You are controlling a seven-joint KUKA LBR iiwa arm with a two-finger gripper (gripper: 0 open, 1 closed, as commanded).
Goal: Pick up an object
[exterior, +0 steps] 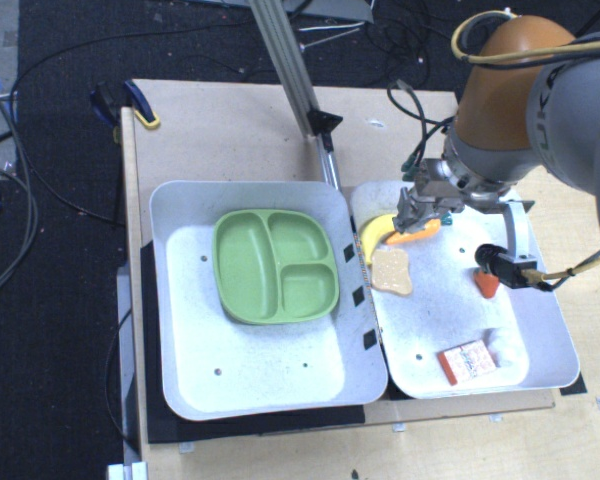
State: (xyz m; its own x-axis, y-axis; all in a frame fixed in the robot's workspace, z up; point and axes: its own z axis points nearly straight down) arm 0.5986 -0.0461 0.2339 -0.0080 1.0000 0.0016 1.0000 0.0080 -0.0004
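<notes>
— What's in the left bin (180, 368)?
— A green tray (276, 266) with three compartments, lying flat.
— And the right bin (540, 353)?
— At its far left, a banana (374, 233), with a slice of bread (391, 270) just near of it. An orange piece (417, 234) sits under the gripper (418, 211). A red box (467, 361) lies near the front, a small red thing (488, 284) at right.

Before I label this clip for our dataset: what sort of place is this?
Probably a robotics lab: a wooden bench carrying two white bins, loose cables on dark floor, and toy food like a banana.
</notes>
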